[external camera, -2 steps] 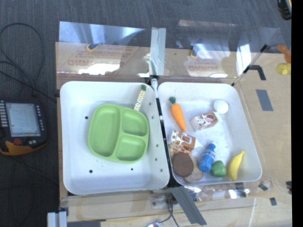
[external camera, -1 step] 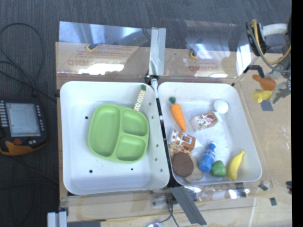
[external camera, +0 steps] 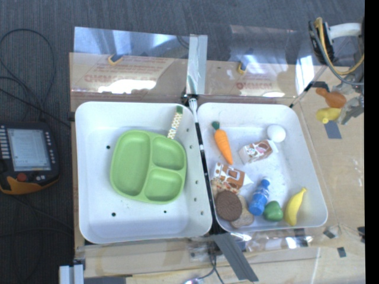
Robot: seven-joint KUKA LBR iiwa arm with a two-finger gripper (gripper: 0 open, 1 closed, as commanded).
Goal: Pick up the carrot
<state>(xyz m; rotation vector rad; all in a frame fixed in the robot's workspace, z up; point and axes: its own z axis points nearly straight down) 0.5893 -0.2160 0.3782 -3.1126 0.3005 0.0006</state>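
One carrot lies untouched in right bin

Open white floor right of orange carrot; bin wall close left, patterned snack packet just below.

1. Reddish lettering is showing on the left cardboard panel at the bench's 12 o'clock edge, behind the left bin; it is sitting under glare and is too blurred to read.
2. A similar reddish line is running across the right cardboard panel, also unreadable.
3. The small carton in the right bin is carrying a printed picture, its words too small to make out.
4. The handheld pendant at 9 o'clock is displaying a lit screen; nothing on it is legible.
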